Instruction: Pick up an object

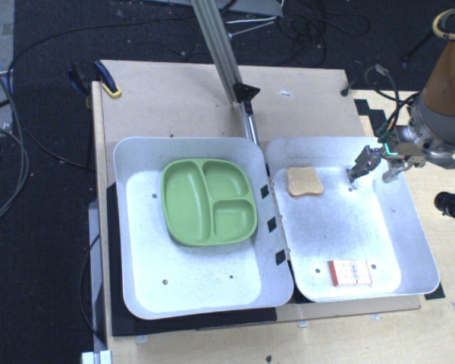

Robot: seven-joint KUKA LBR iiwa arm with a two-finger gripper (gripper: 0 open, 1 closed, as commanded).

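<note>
the gripper (371, 165) hangs spread and empty at the right bin's (409, 226) upper right. the bread slice (305, 181) lies flat to its left, apart. it looks light, soft, crumbly; i'd pinch gently across its edges. lower down sits a small red-and-white box (349, 273).

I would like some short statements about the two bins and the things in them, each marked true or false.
1. The green plate lies in the left bin. True.
2. The slice of bread lies on the green plate. False: it lies in the right bin, near its far left corner.
3. The small red and white box lies near the right bin's front edge. True.
4. The gripper holds the bread. False: it is apart from the bread, to its right.
</note>
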